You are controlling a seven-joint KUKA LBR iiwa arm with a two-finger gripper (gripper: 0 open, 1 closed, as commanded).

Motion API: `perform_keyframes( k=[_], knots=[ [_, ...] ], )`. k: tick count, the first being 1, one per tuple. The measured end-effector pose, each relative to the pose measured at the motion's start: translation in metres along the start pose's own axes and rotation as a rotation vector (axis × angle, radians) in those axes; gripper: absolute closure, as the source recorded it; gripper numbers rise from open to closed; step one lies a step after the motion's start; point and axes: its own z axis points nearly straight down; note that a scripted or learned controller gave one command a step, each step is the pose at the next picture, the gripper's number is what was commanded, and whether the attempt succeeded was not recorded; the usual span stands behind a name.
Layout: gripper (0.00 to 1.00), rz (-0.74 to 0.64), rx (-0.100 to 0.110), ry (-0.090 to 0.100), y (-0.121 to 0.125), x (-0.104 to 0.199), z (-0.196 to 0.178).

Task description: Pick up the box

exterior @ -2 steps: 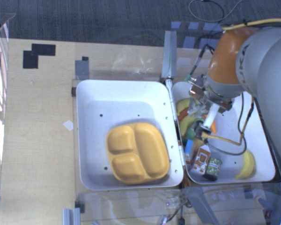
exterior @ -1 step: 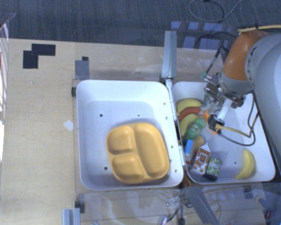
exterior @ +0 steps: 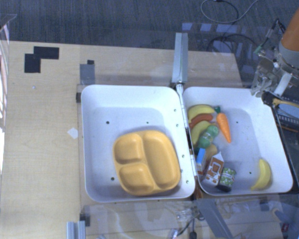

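The end effector (exterior: 263,86) hangs at the upper right, over the far right corner of the right bin (exterior: 249,114), and from this angle I cannot tell how it is set; nothing shows in its grip. Above it sits the orange band on the grey arm (exterior: 295,36), coming in from the right edge.

Down in the right bin, the box (exterior: 214,169) lies near the front wall, white and orange, flat on the floor and well apart from the end effector. Just right of it sits a small green and dark can (exterior: 227,179), touching or nearly so. A blue item (exterior: 201,157) rests just left of the box by the dividing wall. Behind them, a green bottle (exterior: 208,135), then a cluster against the left wall: a yellow banana (exterior: 200,111) and a reddish piece (exterior: 203,118). A carrot (exterior: 224,127) lies beside them, pointing forward. A second banana (exterior: 262,174) sits alone in the front right corner.

In the left bin (exterior: 104,108), a yellow divided tray (exterior: 146,161) sits towards the front right. Both bins rest on the wooden table (exterior: 40,143)
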Motion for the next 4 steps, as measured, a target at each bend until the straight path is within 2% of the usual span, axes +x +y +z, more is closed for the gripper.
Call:
perform_keyframes(
  k=[1,2,3,4],
  knots=[
    [1.0,-0.143,0.001,0.001,-0.061,0.041,-0.076],
    [1.0,-0.131,0.006,-0.001,-0.091,0.022,0.043],
    [1.0,-0.222,0.0,0.0,-0.012,-0.014,0.123],
    [1.0,-0.136,0.0,0.001,0.004,-0.006,0.123]
  ],
)
